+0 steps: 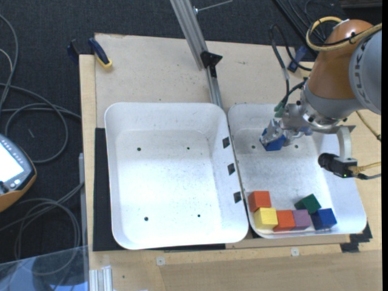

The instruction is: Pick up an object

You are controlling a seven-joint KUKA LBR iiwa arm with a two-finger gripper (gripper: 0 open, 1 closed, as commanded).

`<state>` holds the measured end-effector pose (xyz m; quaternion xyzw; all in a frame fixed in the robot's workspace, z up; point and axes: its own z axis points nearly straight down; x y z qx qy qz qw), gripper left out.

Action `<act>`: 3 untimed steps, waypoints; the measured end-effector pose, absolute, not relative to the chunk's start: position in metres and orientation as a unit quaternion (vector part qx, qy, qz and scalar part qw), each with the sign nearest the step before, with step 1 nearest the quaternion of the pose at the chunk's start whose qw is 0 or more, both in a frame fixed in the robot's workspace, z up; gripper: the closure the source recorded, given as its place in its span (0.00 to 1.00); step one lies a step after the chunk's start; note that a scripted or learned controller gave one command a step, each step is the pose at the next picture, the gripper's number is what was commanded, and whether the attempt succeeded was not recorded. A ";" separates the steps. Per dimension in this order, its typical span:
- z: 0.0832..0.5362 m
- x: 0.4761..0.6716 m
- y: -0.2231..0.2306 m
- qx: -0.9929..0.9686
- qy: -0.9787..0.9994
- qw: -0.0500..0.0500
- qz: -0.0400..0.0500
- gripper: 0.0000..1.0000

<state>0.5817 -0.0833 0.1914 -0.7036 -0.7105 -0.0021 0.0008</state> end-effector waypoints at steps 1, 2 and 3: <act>0.200 0.581 0.002 -0.704 -0.711 0.002 -0.002 1.00; 0.238 0.568 -0.023 -0.708 -0.707 -0.001 -0.001 1.00; 0.197 0.538 0.054 -0.704 -0.710 0.004 0.002 1.00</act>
